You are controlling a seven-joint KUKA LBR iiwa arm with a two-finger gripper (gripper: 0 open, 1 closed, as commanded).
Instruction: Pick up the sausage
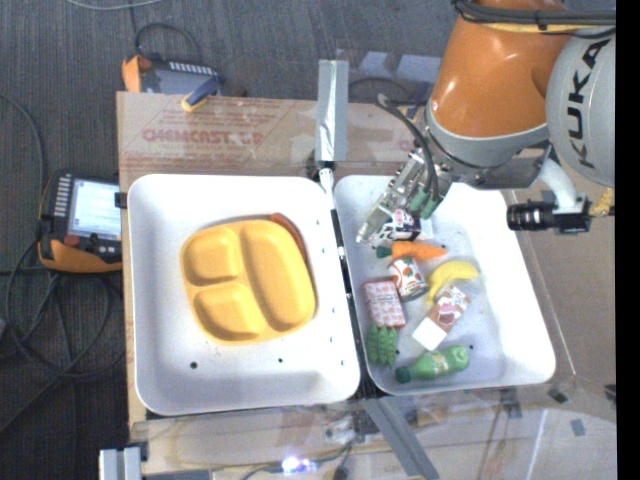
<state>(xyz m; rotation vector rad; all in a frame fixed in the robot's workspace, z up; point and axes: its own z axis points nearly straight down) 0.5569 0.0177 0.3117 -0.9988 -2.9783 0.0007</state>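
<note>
The bench is viewed from above at a slant by one fixed camera; both shallow white plastic bins [150, 268] are framed whole; the grey-and-orange arm [500, 58] is seen entering from the right.

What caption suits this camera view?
Arm's pincer poised over toy food in right bin; yellow tray in left.
</note>
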